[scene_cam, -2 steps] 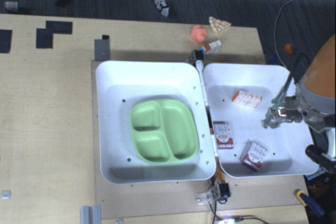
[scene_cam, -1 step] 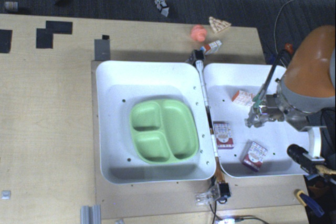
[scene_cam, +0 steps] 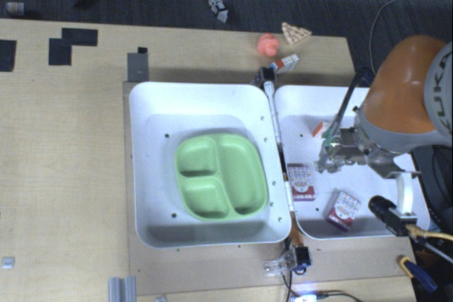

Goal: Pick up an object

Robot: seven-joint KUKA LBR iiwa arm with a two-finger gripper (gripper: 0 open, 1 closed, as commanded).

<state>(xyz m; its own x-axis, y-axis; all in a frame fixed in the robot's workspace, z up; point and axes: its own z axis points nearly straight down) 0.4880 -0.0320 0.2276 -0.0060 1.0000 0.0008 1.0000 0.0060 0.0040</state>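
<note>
Gripper [scene_cam: 328, 158] hangs over the right bin [scene_cam: 304, 104]; whether it is open or holding anything cannot be told. Best descent: squarely over the small box [scene_cam: 343, 209], avoiding the bin's wall.

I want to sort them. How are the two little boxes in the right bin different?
The flat box lies by the bin's left wall, its white and red face up. The tilted box sits nearer the bin's front edge, turned at an angle, showing a dark side. Both are small, with red and white print.
</note>
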